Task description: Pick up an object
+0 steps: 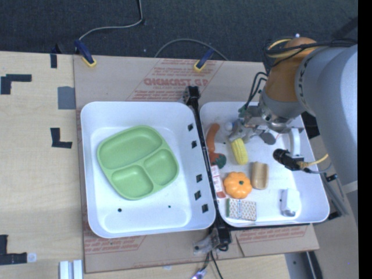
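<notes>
gripper [243, 131] low in right bin [314, 208], fingers look spread, nothing between them | corn cob [239, 150] just below the tips, toward the near edge | cob's long axis runs roughly top-to-bottom, slightly tilted | next move, my guess: short drop onto the cob

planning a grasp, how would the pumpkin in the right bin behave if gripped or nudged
The pumpkin looks round and glossy, so it may slip from the fingers or roll. It sits close to the bun and cracker, so a nudge would probably shift them.
</notes>
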You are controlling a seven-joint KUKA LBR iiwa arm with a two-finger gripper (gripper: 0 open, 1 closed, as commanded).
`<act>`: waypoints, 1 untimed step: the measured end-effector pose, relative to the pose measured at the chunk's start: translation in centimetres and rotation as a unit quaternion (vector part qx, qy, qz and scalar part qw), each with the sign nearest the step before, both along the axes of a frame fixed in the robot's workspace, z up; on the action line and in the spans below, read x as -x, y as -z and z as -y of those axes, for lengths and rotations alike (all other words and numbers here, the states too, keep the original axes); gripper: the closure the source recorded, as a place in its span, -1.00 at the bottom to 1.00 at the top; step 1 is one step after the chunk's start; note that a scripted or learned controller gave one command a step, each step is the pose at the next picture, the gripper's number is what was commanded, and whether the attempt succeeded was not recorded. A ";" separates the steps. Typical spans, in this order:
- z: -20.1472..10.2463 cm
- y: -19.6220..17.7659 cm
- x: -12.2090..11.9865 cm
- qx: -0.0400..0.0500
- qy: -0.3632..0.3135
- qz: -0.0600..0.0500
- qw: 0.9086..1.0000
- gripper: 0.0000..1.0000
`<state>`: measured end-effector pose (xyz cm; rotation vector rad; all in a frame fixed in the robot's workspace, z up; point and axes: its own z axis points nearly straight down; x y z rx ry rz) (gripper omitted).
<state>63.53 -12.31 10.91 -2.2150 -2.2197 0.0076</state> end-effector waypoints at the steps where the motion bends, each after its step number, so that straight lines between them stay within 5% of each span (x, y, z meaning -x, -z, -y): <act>1: -7.5 -9.6 3.6 0.000 -0.001 0.003 1.000 1.00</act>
